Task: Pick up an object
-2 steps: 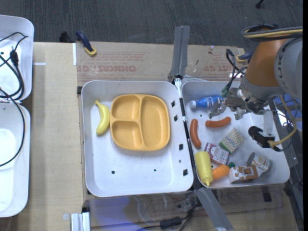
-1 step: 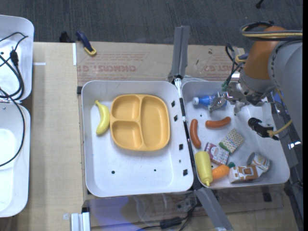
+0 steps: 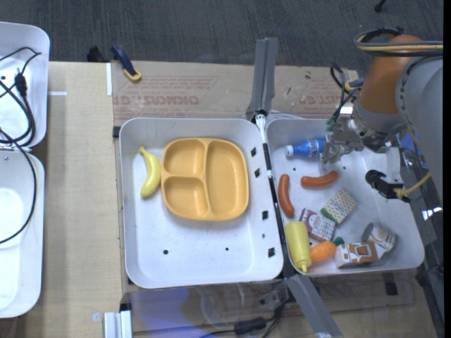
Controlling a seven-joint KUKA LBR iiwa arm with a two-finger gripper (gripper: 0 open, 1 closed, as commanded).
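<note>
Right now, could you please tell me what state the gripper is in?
Gripper: cannot be told; it hangs in the right bin beside the blue-capped bottle, above a sausage.

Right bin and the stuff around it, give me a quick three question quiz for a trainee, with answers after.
1. True or false: the banana lies inside the yellow divided plate.
2. Which lies nearest the hand: A mustard bottle, B blue-capped water bottle, C carrot?
3. Fill in: two ___ lie in the right bin, one beside its left wall.

Key: 1 false, it lies beside the plate in the left bin. 2 B. 3 sausages.
</note>
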